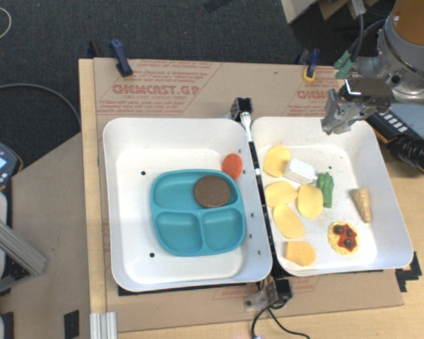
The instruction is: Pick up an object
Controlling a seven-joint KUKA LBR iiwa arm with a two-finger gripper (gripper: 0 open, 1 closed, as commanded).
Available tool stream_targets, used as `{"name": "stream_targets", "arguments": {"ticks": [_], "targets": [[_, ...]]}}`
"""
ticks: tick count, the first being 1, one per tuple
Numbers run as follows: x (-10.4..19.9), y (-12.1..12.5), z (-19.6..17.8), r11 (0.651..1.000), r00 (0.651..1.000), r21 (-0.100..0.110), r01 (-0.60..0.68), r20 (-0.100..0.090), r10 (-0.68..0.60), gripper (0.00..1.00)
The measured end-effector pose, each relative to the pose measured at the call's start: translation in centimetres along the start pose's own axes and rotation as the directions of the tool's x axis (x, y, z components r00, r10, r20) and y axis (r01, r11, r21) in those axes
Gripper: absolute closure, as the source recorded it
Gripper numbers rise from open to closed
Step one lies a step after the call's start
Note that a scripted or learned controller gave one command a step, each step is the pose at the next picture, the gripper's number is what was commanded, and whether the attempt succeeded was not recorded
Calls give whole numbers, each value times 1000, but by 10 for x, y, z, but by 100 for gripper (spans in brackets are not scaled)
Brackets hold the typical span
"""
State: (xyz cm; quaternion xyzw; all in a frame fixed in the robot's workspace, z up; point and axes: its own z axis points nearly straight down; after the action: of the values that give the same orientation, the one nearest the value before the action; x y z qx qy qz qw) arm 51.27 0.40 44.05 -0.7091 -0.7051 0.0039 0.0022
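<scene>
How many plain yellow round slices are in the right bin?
4. One is at the bin's upper left, one below it, one beside the green piece, one lowest. None looks hidden.

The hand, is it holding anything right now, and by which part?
Nothing is held: the hand hangs over the right bin's far edge, apart from the food.

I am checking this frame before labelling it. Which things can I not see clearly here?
- Gripper, camera view: finger state unreadable, small and dark.
- Arm, camera view: cut off by the top and right edges.
- Green item, right bin: too small to identify.
- Brown disc on the teal tray: hides the compartment beneath.
</scene>
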Motion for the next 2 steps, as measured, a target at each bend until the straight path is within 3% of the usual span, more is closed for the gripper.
{"name": "stream_targets", "arguments": {"ticks": [1,2], "targets": [[39,-35,-65,1000,1000,-19,10,-5,-10,100],[18,-29,99,1000,1000,10,2,0,-2,100]]}}
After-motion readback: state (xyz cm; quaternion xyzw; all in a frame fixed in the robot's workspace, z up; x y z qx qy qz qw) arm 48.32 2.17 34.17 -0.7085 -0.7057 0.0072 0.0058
